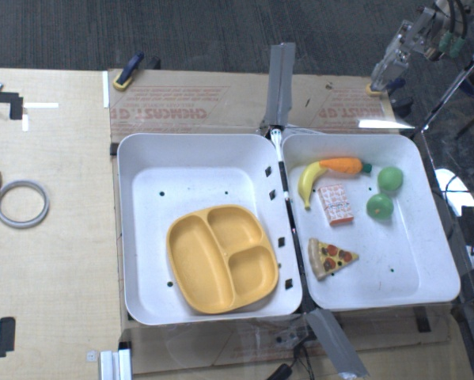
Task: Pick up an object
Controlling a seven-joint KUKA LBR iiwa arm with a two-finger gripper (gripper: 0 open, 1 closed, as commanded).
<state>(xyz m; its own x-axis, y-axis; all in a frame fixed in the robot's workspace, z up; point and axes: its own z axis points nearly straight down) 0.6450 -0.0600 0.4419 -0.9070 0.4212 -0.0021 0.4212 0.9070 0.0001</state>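
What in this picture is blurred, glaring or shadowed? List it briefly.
Camera view: lighting is even and soft; the right bin and left bin show only faint shadows along their walls. The yellow plate has a mild sheen, no harsh glare. The gripper, high at the upper right, looks slightly blurred. The banana, carrot and pizza slice are sharp.
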